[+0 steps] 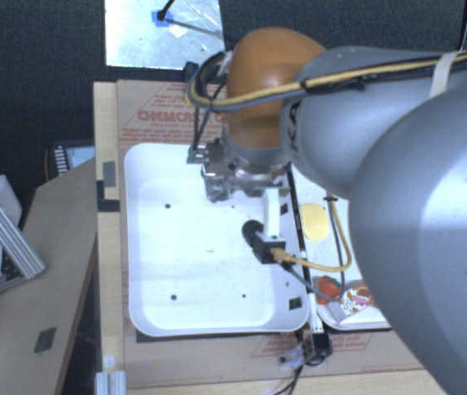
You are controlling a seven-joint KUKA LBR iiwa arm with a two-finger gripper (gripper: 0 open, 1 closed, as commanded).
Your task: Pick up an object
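My gripper (217, 183) hangs below the orange wrist band (262, 81), over the far part of the left white bin (167, 303). The arm's grey bulk covers most of the right bin (357, 318). In the visible strip of that bin lie a round yellow object (314, 220) and a red and white object (340, 295). Nothing shows in the gripper. The left bin's floor near the gripper is bare white with a few small dark dots.
A brown cardboard sheet (159, 113) lies under the bins. Yellow and black cables (299, 263) run from the wrist down across the divide between the bins. Aluminium rails (2, 229) stand at the left, and a shiny foil sheet (163, 23) lies at the back.
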